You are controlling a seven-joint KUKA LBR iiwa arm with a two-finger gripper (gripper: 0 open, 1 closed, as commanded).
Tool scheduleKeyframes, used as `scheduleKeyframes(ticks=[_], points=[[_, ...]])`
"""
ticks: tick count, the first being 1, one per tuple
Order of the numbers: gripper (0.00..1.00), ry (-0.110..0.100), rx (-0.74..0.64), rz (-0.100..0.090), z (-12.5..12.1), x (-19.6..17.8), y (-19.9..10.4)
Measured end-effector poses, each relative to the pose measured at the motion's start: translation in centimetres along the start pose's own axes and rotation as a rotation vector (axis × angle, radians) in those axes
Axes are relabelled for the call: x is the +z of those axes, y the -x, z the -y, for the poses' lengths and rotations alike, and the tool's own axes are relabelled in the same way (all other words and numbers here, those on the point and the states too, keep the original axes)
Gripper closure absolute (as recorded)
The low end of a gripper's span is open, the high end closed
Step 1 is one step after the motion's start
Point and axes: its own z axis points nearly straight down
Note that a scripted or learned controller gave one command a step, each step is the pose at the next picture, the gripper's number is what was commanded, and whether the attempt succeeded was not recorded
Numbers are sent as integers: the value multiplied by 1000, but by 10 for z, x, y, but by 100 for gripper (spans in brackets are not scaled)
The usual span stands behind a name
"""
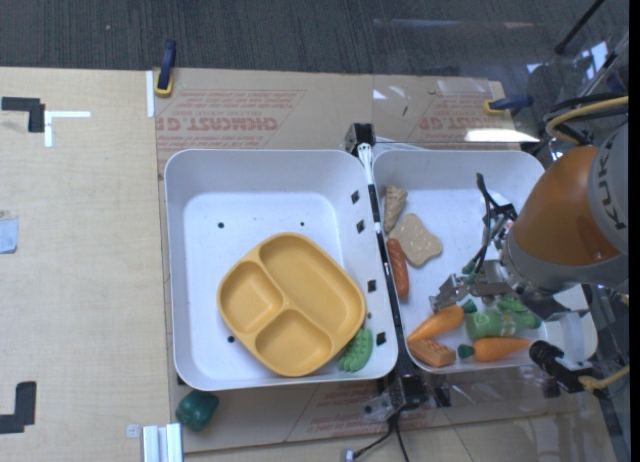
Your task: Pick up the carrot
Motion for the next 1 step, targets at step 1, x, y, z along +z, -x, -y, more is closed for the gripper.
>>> scheduleKeyframes(ticks=[1], points=[[100, 3, 3, 2, -2, -9, 1]])
